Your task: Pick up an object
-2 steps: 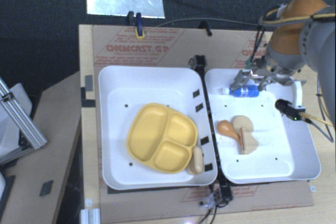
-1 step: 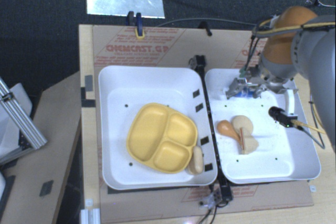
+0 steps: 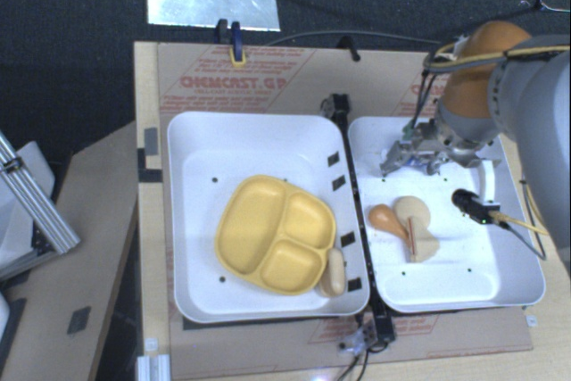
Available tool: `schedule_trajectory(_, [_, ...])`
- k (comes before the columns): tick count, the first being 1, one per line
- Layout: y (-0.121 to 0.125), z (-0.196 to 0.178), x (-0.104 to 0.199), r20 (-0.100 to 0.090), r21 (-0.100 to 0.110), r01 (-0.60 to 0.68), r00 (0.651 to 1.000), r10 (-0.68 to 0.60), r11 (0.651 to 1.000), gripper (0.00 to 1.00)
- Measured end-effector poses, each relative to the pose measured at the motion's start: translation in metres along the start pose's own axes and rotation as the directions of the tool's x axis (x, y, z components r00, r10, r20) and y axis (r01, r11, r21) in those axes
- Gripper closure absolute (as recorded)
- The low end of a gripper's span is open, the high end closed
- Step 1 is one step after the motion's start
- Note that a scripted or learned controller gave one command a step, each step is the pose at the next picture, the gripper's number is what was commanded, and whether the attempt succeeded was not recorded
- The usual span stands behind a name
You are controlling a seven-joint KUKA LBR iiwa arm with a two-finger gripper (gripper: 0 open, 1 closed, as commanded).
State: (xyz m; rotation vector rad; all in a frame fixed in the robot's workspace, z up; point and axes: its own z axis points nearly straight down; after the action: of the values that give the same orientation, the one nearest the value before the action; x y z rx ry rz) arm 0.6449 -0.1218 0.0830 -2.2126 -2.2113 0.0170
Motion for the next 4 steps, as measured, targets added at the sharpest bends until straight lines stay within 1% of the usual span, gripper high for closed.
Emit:
schedule_trajectory(1, [0.001,-0.011,0.0,0.001,-0.007,0.0,1.0,0.0,1.0,1.0])
schedule_trajectory(2, [0.012,-0.065,0.001,0.003,-0.024,0.005,1.0,-0.005,1.0,1.0])
schedule_trajectory(4, [0.016,-0.157,0.007,0.002,-0.023,0.006,1.0,-0.006,1.0,1.0])
